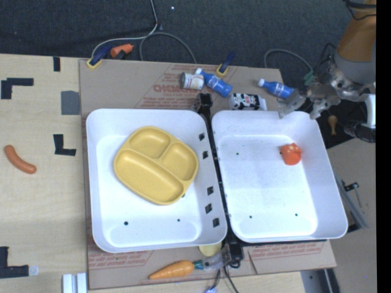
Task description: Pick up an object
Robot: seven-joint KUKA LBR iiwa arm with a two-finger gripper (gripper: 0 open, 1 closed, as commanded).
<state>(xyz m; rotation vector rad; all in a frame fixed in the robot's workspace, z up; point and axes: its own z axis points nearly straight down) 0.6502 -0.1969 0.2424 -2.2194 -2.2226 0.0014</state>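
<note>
Orange object [291, 154], small and lumpy with a reddish top, sits in the right bin [275, 224] toward two o'clock from that bin's centre; it is too compact and blurred to give a long axis or heading. At the frame's two o'clock the gripper [303, 105] hangs over the bin's far rim, its fingers spread apart and grasping nothing; the arm above it is cut off by the frame edge. A glossy yellow divided plate [156, 163] lies in the left bin [104, 224]. A carrot [171, 270] lies at six o'clock on the cardboard.
</note>
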